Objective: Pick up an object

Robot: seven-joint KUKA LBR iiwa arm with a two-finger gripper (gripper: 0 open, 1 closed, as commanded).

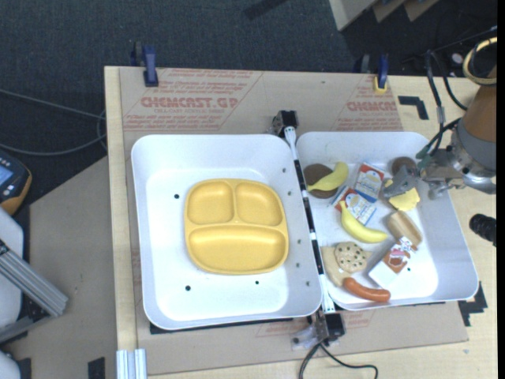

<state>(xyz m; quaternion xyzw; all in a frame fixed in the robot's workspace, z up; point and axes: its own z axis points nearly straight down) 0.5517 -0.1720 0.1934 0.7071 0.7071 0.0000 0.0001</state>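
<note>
Our tool (404, 178) hangs over the right bin (454, 247), above what may be cheese (405, 200); we cannot tell its state.

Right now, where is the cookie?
The cookie lies in the right bin, near its front left, just below the big banana and above the hot dog sausage.

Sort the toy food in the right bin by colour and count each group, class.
Yellow: 3 – banana, second banana, cheese wedge
Brown or tan: 3 – cookie, brown round, bun
Red: 1 – sausage
Total: 7
</note>
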